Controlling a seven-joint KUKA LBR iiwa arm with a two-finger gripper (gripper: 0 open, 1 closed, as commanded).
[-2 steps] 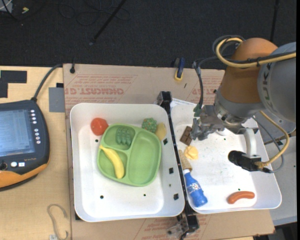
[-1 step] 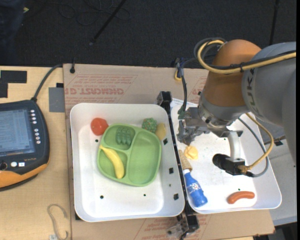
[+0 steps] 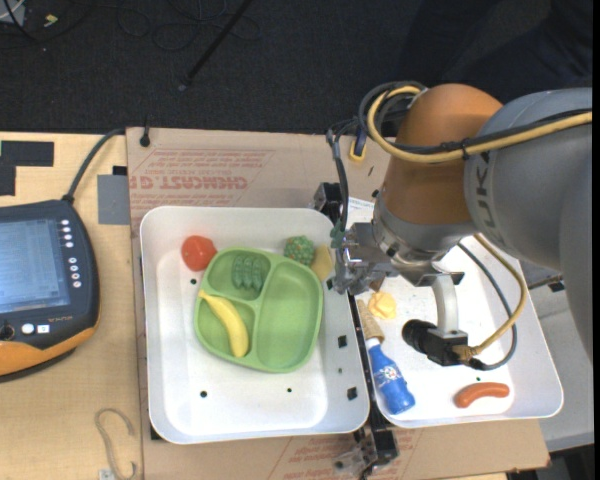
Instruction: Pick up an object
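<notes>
Gripper (image 3: 342,271): low over the wall shared by the left shallow white bin (image 3: 170,368) and the right shallow white bin (image 3: 525,388). The wrist hides it, so it cannot be told whether it is open or closed. Nothing is seen held.

Candidate objects: no single object is specified. Nearest on the right is a small pale yellow lump (image 3: 381,305), just beside the shared wall. A blue plastic bottle with a white cap (image 3: 390,378) lies below it, near the same wall. An orange-red toy sausage (image 3: 480,394) lies well apart, toward the right bin's lower corner. In the left bin a knobbly green toy vegetable (image 3: 300,249) sits near the gripper, at the upper edge of a green divided plastic plate (image 3: 280,328). The plate holds a yellow toy banana (image 3: 227,323) and a green pea-pod piece (image 3: 246,271). A red toy tomato (image 3: 198,252) lies just beside the plate's upper left rim.

Assessment: pick not yet achieved.

Risks:
- A descent here may strike the bin walls instead of an object.
- The yellow lump is small and close to the wall, so it may be pushed aside or pinched against the rim.
- Reaching left may catch the plate's edge and tip its contents.
</notes>
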